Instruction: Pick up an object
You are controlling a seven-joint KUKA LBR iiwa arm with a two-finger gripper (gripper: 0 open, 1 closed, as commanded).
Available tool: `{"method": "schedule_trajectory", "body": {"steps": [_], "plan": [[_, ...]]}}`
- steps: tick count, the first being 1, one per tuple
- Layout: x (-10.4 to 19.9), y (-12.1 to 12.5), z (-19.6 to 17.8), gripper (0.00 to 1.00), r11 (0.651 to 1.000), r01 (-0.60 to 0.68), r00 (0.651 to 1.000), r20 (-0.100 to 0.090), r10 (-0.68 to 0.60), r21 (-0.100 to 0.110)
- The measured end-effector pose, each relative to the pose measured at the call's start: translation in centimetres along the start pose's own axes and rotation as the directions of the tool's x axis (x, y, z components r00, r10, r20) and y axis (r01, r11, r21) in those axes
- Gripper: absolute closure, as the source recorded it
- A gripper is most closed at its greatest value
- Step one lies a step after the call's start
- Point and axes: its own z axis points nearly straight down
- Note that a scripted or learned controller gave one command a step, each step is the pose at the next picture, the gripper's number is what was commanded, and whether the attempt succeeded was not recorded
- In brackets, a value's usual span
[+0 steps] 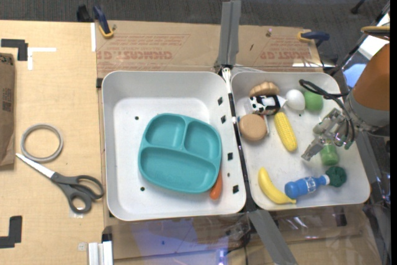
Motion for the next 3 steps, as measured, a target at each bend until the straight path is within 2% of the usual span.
{"method": "schedule_trajectory", "body": {"steps": [1,2,3], "plan": [[-0.1,0.0,-1.0,1.00,1.000,0.002,1.000,0.004,-0.002,0.001],[4.9,5.2,-12.4,1.00,1.000,-0.003,1.000,0.002,0.003,0.004],[8.1,10.4,-14.3,1.00,0.997,-0.074,0.997,0.002,0.074,0.004]]}}
